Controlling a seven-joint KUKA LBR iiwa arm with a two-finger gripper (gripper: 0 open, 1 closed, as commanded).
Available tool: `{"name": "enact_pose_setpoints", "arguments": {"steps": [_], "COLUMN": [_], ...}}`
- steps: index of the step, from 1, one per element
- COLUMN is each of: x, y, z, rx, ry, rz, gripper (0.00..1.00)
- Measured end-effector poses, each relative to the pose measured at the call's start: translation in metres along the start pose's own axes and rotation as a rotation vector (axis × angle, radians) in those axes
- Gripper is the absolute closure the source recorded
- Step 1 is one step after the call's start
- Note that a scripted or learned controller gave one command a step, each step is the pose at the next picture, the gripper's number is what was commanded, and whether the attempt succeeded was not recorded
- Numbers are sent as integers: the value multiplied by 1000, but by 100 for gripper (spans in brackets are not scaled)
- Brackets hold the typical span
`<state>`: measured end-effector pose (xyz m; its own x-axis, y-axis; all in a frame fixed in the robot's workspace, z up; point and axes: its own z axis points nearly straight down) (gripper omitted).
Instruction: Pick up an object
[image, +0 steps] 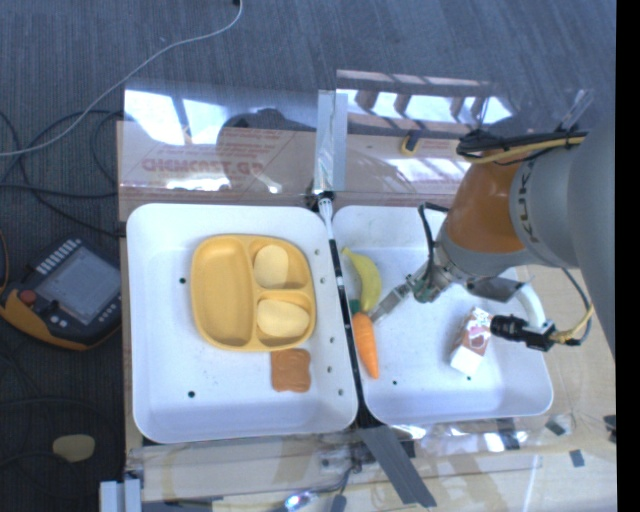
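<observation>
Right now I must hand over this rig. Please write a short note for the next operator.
Gripper: low in the right bin, next to the banana; nothing seen between its fingers.
Right bin: banana and carrot along the left wall, small carton on the right.
Left bin: yellow tray, brown piece just below it.
Done: nothing lifted.
Left: grasp and raise one object.

Tool seemingly beside banana

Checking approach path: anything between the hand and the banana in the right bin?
Nothing visible. The hand sits just right of the yellow plastic banana, with bare white bin floor between. The orange toy carrot lies below, outside that line.
</observation>
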<state>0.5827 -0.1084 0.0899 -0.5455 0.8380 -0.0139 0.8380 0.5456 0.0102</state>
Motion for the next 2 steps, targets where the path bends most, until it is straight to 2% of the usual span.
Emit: {"name": "enact_pose_setpoints", "arguments": {"steps": [1,2], "x": [0,0], "y": [1,1], "z": [-10,-10], "rx": [-2,-2], "ry": [-1,0], "rz": [-1,-1], "gripper": [100,0]}}
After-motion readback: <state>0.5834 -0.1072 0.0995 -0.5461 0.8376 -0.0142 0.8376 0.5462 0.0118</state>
